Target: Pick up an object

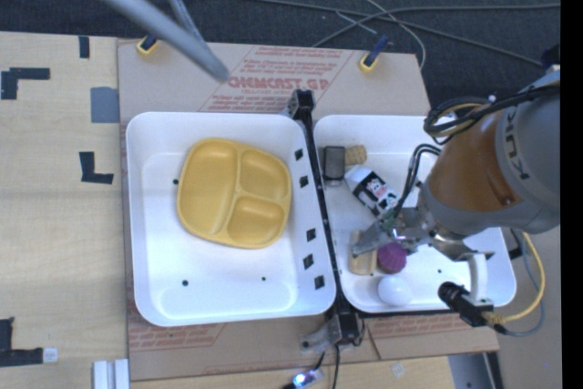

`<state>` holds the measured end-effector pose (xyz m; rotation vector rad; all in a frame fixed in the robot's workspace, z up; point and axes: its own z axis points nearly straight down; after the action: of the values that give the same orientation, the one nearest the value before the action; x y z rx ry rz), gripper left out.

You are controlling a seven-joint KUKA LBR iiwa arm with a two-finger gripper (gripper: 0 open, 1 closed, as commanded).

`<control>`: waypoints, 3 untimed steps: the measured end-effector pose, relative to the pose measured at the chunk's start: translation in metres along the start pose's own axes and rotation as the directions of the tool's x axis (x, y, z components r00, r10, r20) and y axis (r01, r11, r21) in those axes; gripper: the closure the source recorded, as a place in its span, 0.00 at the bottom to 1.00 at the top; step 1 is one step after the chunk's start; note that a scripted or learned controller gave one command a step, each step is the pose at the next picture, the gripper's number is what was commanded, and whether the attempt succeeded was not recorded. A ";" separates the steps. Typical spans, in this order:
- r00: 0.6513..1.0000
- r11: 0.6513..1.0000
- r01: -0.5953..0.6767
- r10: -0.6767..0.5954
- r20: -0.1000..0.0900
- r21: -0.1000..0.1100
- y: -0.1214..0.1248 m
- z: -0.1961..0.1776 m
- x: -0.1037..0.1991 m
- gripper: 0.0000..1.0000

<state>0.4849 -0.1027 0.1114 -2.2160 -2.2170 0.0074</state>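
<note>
— Under both bins, what lies there?
— Cardboard (273, 73) on the wooden counter (55, 196); dark floor beyond. Left bin (146, 223) holds a yellow tray (234, 192), its front strip bare.
— And right?
— Right bin (496, 282): claw (387, 237) low beside a purple ball (393, 258), its grip I cannot tell. White ball (395, 290), bottle (369, 187) near; far corner free.

one fixed overhead camera, slanting down on both bins (137, 196).
</note>
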 end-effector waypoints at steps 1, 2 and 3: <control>1.000 1.000 0.001 -0.001 0.000 -0.004 0.001 -0.013 0.000 1.00; 1.000 1.000 0.001 -0.001 0.003 -0.013 0.007 -0.074 0.000 1.00; 1.000 1.000 0.001 -0.001 0.003 -0.012 0.015 -0.126 -0.007 1.00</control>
<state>0.5004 -0.1101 0.2376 -2.2228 -2.2254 -0.0023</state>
